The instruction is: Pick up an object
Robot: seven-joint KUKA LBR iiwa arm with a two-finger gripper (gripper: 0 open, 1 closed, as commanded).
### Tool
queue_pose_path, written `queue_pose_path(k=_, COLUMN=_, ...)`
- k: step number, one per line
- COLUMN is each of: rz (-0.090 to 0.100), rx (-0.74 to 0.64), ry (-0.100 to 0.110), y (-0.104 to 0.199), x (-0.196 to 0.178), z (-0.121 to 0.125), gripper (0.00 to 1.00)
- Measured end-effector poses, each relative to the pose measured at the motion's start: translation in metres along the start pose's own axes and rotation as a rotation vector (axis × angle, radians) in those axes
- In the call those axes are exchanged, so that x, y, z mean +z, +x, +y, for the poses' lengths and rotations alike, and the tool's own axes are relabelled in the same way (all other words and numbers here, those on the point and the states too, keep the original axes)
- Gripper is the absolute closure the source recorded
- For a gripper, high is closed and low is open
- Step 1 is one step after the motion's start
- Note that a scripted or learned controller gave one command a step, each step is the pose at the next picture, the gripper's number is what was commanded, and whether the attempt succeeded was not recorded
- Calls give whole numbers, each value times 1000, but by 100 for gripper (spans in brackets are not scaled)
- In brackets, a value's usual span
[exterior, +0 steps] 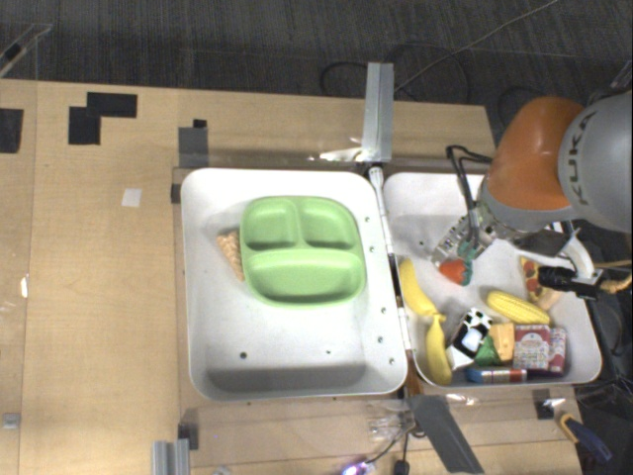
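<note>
Green divided plate (300, 248) in white left bin (208, 295). Right bin (415, 201): two yellow bananas (435, 347), yellow corn (518, 308), black-and-white checkered block (473, 333).

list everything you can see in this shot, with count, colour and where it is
bins: 2, white, side by side on the bench
plate: 1, green, three compartments, in the left bin
cracker-like item: 1, tan, left bin, partly under the plate's left edge
bananas: 2, yellow, along the right bin's left side
corn: 1, yellow, right bin
red item: 1, red, right bin, just below the gripper
black-and-white item: 1, right bin, beside the lower banana
box: 1, red and white, right bin's near right corner
marker-like item: 1, red and blue, right bin's near edge
arm: 1, grey with orange band, over the right bin
gripper: 1, above the red item
</note>
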State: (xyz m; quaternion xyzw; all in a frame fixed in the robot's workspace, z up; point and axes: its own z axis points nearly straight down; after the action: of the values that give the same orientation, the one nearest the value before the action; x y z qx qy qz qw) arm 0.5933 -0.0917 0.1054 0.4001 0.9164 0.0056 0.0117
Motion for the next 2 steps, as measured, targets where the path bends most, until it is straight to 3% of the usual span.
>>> queue_pose_path(k=1, rz=8, rx=560, ry=18, y=5, x=-80, z=59, gripper=100)
queue_pose_path(k=2, rz=8, rx=559, ry=19, y=5, x=-80, z=59, gripper=0)
